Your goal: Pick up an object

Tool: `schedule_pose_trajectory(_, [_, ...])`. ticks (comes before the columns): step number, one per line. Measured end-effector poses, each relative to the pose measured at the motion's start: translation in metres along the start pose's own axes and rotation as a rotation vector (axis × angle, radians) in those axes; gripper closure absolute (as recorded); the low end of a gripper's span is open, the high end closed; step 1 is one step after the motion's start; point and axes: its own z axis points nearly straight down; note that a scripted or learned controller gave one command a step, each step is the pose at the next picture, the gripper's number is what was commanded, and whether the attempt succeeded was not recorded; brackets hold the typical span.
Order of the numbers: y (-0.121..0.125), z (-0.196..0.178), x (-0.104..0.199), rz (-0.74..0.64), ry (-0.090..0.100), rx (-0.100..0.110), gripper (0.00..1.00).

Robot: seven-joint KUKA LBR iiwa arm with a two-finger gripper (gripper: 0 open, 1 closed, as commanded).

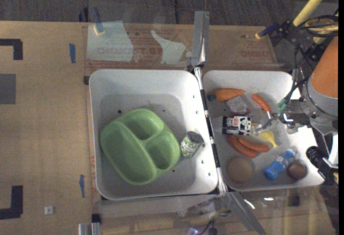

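Nearest us sits a blue bottle (279, 164); at its twelve o'clock our pincer (267, 126) hovers, grip state we cannot tell.

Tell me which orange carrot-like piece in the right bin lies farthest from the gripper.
The carrot at the bin's far edge, lying level across the view beside the grey block. The others sit nearer the gripper.

You see two white bins side by side: the left bin (102, 94) holds a green divided plate (138, 145) with a small can (191, 144) just beside its right edge. The right bin (215, 80) is crowded — an orange carrot (229, 94), a black-and-white carton (237, 125), a blue bottle (279, 164), a brown ball (239, 169). The gripper (267, 123) sits low near the carton — its grip can't be made out.
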Motion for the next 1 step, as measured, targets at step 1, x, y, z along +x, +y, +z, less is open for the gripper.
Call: schedule_pose_trajectory(1, [0.0690,0.0188,-0.0722,0.086,-0.002,-0.003,0.00])
